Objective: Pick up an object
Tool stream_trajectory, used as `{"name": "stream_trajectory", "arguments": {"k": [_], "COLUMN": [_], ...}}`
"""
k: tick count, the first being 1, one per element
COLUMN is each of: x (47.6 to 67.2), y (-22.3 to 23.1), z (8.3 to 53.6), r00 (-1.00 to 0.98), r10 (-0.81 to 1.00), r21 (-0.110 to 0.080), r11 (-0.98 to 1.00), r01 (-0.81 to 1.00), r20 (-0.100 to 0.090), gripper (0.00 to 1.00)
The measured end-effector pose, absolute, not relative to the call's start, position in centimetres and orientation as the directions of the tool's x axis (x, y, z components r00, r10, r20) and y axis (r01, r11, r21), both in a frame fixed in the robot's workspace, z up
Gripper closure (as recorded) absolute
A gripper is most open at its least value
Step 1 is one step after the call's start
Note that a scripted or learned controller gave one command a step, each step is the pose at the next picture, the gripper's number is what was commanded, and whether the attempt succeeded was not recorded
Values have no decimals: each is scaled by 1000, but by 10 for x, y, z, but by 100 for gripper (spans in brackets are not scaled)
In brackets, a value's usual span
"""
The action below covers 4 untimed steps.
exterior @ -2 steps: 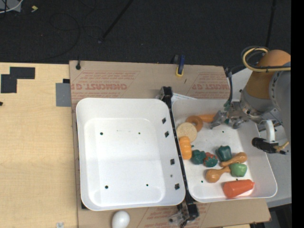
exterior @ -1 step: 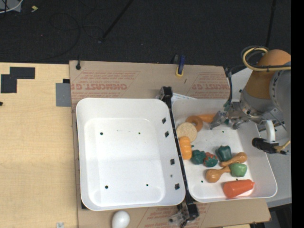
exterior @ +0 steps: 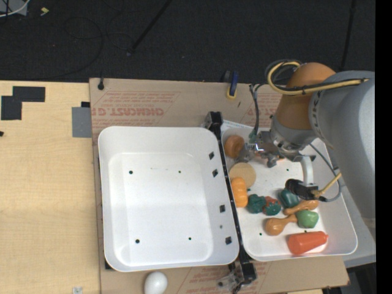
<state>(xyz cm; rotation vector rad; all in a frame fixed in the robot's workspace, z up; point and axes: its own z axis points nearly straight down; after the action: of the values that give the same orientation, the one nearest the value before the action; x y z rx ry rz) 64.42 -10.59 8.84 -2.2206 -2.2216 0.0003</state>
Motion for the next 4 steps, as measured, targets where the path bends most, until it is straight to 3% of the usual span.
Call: {"name": "stream_trajectory", "arguments": {"k": [1, 2, 3, 4], "x": [624, 553, 557, 565], "y": [-144, -173, -173, -114], "z": [87, 87, 98, 223], "r00": [2, 4, 7, -7], "r10": [1000, 1000, 1000, 1000], "r21": [-5, -9, -3, 10], "r11": [-2, -4, -7, 7], "r01": [1000, 1000, 1000, 1000], "r20": [-1, 1, 2, 1], "gripper": [0, 0, 100, 100]}}
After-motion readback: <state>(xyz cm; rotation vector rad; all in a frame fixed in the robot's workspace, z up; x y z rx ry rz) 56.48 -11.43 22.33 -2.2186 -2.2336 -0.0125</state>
